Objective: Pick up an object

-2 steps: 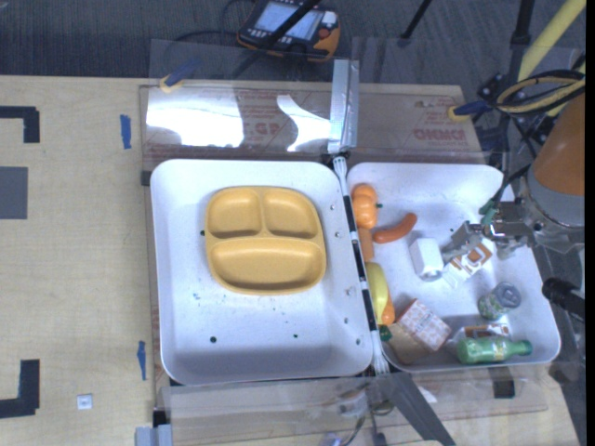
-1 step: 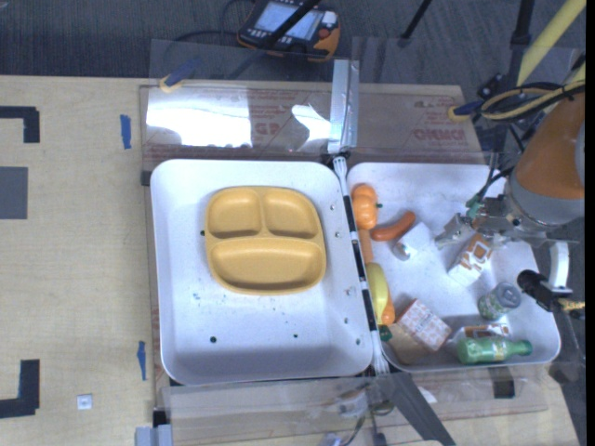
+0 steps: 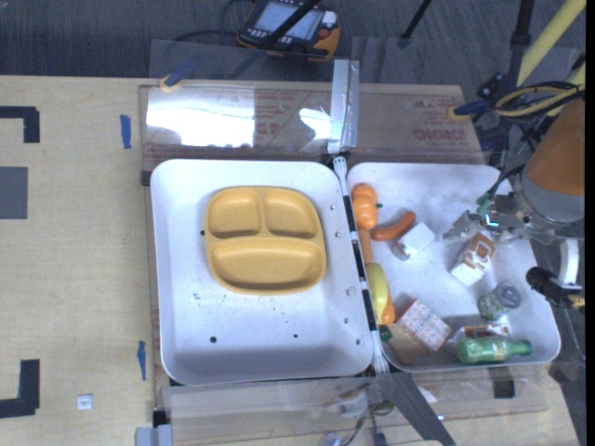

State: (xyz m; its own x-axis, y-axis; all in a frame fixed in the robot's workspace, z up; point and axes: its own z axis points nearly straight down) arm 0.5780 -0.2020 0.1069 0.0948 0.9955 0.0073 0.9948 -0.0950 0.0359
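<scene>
The gripper (image 3: 485, 214) hung at three o'clock over the right bin (image 3: 437, 177), just above a small carton (image 3: 472, 257); its grip could not be made out. A yellow tray (image 3: 266, 238) sat in the left bin (image 3: 177, 277).

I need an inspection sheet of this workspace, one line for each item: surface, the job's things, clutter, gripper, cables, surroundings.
Surface: wooden bench bearing two white bins side by side, left bin and right bin.
Job's things: right bin holds a carrot, sausage, banana, green bottle, patterned box, small carton and a white block.
Clutter: yellow divided tray in the left bin.
Gripper: gripper over the right bin's right side, above the small carton; fingers unclear.
Cables: yellow and black cables at upper right.
Surroundings: handheld pendant behind the bench; blue tape on the bench.
</scene>
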